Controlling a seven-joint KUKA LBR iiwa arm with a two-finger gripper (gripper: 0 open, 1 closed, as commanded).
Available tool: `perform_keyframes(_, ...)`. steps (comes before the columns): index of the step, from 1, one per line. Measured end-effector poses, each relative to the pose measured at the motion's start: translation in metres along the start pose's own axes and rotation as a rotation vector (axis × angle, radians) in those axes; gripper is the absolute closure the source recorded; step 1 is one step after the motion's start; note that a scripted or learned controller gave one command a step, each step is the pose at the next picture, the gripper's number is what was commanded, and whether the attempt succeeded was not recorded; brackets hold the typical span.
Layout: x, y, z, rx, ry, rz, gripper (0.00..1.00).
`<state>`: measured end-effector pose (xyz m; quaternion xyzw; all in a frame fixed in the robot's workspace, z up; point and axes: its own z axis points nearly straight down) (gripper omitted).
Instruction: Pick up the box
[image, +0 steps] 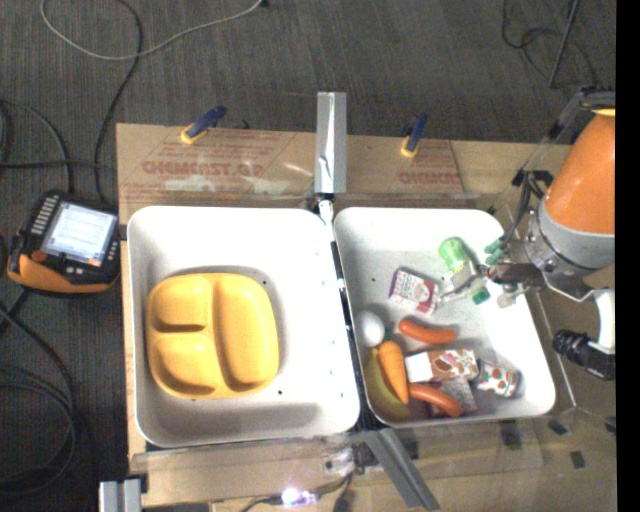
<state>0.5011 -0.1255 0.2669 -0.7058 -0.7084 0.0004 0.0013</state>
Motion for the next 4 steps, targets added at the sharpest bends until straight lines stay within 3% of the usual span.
perform_keyframes(1,0.013,0.057,0.100,0.002,-0.001,0.081,0.00)
perform_keyframes(2,-0.004,0.104,0.174,-0.001,-0.006,0.067,0.00)
perform_keyframes(3,-0.002,0.103,0.166,0.001,-0.001,0.066,1.00)
perform_keyframes(4,0.039,0.103,0.052,0.000,-0.003,0.112,1.00)
